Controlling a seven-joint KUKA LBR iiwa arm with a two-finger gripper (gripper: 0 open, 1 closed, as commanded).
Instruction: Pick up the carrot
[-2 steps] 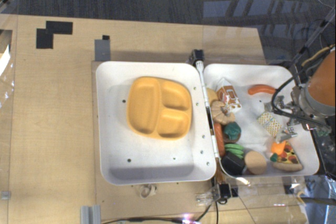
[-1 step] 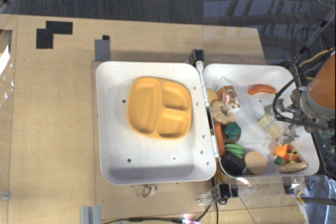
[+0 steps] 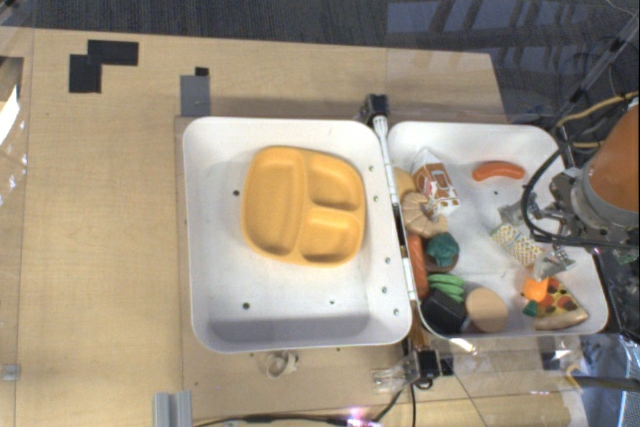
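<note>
Down at the near edge of the right bin (image 3: 596,260) sit a tan egg-ish thing (image 3: 487,308) and a pizza slice (image 3: 556,310). Just past them, the carrot (image 3: 417,265) lies along the left wall — beside the broccoli (image 3: 441,249). Farther back, a sausage (image 3: 498,171). The hand (image 3: 540,233) hovers at right — can't tell its grip. Yellow tray (image 3: 303,203) fills the left bin (image 3: 210,245).

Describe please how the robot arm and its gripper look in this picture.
The arm enters from the right edge: a rounded grey body with an orange band on top. Black cables loop around its wrist, and a yellowish cable runs along the upper side. The gripper is small, of grey metal, with thin dark parts; its finer details are too small to tell.
</note>
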